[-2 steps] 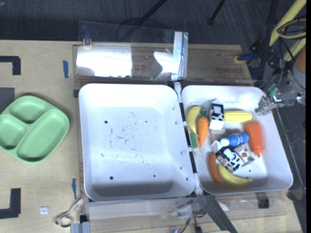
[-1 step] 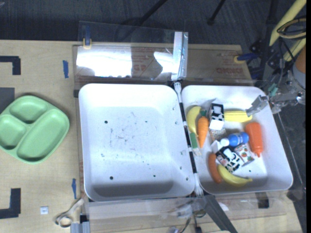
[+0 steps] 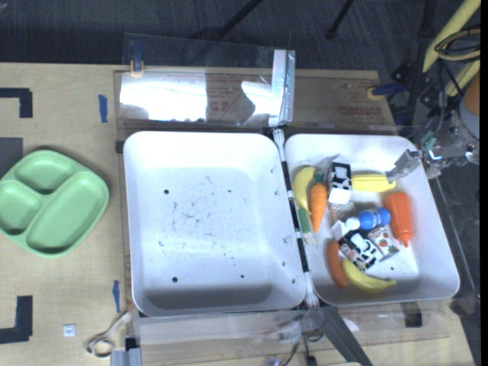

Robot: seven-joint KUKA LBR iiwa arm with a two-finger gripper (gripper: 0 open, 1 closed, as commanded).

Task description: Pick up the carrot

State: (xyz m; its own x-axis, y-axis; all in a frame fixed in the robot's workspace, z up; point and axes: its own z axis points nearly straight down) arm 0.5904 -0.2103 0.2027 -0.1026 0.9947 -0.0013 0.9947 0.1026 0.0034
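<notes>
In the right bin point(image 3: 438, 269) a small orange carrot point(image 3: 318, 198) lies upright in the picture at the left side, with a green end below it, between a yellow banana point(image 3: 303, 181) and a black-and-white carton point(image 3: 339, 180). A larger orange vegetable point(image 3: 399, 216) lies at the bin's right side. My gripper point(image 3: 402, 165) hangs at the bin's upper right corner, above the rim and well to the right of the small carrot. It holds nothing that I can see.
Also in the right bin are a second banana point(image 3: 369, 181), a blue-capped bottle point(image 3: 366, 221), a printed packet point(image 3: 364, 248), a banana point(image 3: 366, 280) at the front and a red-orange piece point(image 3: 335, 261). The left bin point(image 3: 152, 151) adjoins it. A green divided plate point(image 3: 49, 202) lies far left.
</notes>
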